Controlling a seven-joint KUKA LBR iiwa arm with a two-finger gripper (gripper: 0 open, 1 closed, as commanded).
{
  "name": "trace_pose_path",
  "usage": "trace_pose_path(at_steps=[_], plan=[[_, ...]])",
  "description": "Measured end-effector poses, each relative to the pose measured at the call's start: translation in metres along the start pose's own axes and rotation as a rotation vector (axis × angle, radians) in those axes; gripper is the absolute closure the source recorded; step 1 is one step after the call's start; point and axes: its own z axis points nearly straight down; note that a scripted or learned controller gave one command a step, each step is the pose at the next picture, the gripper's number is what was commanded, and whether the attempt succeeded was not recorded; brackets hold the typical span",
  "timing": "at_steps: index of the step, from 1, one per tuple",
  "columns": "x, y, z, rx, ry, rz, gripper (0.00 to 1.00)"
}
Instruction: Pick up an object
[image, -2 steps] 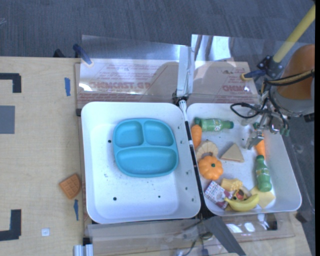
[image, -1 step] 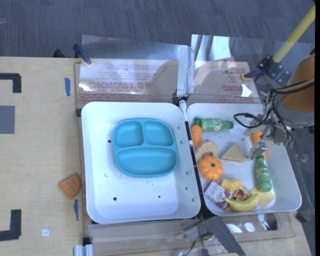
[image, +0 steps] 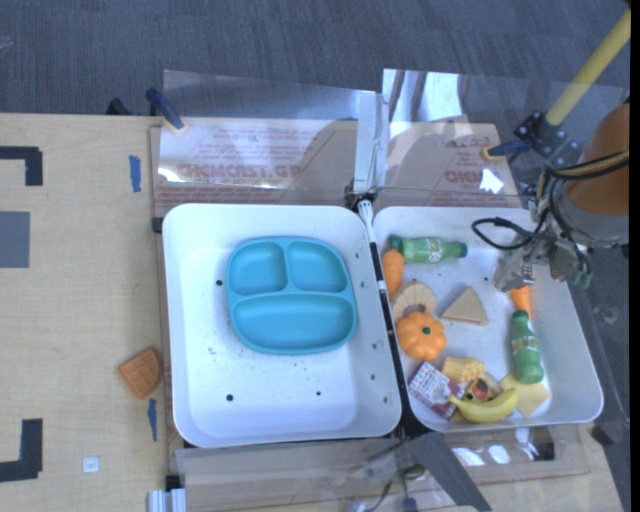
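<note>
Where the right bin (image: 585, 385) holds its heap of toy food, the gripper (image: 522, 272) hangs over the bin's upper right part, just above a small orange piece (image: 521, 298), perhaps a carrot. Whether the jaws are apart or together I cannot tell; cables and the wrist blur them. Directly below that orange piece a green bottle (image: 525, 347) lies lengthwise, its cap toward the gripper. Left of it a tan wedge (image: 466, 307) rests on the bin floor, and further left a round cracker (image: 413, 299) sits touching the top of a pumpkin (image: 421, 335). A second green bottle (image: 428, 249) lies across the bin's upper edge, with an orange carrot (image: 393, 270) just beside its left end against the divider. At the bin's lower end a banana (image: 488, 405) curves beneath a corn piece (image: 462, 370), beside a red-and-white packet (image: 429, 384) and a pale yellow piece (image: 535, 398).

The bottle and wedge crowd close around the spot under the gripper. A black cable (image: 498, 233) loops over the bin near the arm (image: 605, 180).

The left bin (image: 200, 400) carries a blue divided plate (image: 291, 293). A brown waffle (image: 141, 372) lies on the counter (image: 70, 300), well apart from both bins.
</note>
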Motion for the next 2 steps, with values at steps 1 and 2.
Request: trace_pose_path(at_steps=[1,2], plan=[[0.001,0.000,0.001,0.000,0.002,0.000,0.00],[0.015,-0.002,0.015,-0.002,0.016,0.060,0.00]])
